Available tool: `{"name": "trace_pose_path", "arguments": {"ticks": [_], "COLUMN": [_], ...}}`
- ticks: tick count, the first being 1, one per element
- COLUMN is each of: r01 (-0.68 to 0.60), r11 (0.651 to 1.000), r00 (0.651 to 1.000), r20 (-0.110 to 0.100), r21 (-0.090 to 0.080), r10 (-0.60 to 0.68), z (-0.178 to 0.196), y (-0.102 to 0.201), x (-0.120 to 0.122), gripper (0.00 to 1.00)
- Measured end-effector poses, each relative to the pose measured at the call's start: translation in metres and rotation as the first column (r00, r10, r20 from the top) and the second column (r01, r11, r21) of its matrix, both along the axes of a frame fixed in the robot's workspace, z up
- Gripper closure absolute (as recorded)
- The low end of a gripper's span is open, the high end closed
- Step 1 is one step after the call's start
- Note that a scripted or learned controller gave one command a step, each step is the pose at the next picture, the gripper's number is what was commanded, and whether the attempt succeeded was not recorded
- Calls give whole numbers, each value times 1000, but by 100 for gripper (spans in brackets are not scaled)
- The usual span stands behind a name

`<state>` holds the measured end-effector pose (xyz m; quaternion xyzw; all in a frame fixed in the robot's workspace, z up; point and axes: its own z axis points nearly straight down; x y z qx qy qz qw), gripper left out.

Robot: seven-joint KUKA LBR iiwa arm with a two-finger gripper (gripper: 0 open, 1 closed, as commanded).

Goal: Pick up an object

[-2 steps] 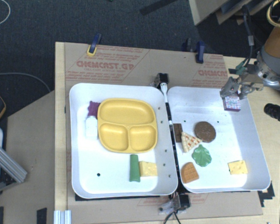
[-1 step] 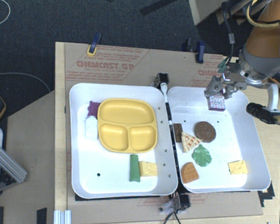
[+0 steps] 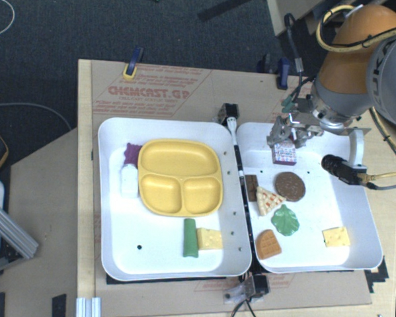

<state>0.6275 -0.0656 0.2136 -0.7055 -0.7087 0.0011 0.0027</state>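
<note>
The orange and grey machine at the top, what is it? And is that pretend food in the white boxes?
That is a robot arm. The camera looks down on it from above the bench, and the arm reaches in from the right. At its end is a gripper, like a hand with two fingers, hanging over the right bin. A small pink-patterned packet sits right under it; I cannot tell if it is gripped. Yes, it looks like toy food: a brown cookie, a waffle wedge, a green leaf and a cheese piece. The left bin holds a yellow tray.
</note>
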Motion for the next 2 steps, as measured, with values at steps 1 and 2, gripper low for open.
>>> {"name": "trace_pose_path", "arguments": {"ticks": [1, 2], "r01": [3, 4], "r11": [1000, 1000], "r00": [1000, 1000], "r20": [10, 3], "r21": [-3, -2], "r10": [-3, -4], "z": [22, 10], "y": [4, 9], "x": [-1, 0], "gripper": [100, 100]}}
